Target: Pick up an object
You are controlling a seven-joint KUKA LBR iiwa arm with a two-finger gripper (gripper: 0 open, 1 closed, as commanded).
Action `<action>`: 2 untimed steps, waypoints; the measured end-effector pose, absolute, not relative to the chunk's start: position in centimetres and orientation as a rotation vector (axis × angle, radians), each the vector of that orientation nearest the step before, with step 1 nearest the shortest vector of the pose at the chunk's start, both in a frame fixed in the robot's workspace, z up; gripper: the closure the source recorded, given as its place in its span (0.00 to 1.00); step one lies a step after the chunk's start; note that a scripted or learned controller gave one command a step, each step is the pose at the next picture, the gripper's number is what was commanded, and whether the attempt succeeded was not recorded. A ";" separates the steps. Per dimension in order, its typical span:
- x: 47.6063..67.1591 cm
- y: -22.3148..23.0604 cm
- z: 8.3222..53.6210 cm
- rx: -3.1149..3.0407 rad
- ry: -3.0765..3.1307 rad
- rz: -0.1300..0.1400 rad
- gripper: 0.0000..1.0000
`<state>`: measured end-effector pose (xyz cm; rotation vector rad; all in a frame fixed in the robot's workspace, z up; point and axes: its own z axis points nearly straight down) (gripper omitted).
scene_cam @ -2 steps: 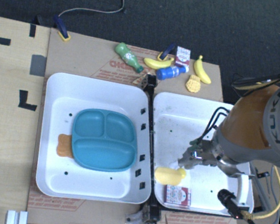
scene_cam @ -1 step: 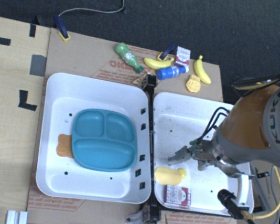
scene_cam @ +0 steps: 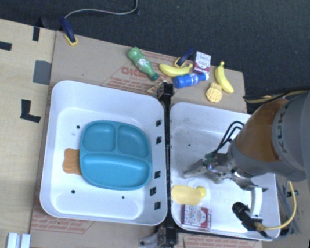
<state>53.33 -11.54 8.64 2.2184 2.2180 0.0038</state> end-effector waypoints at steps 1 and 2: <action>48.6 -9.6 8.7 2.218 2.217 0.005 0.00; 49.0 -9.8 10.1 2.213 2.205 0.017 1.00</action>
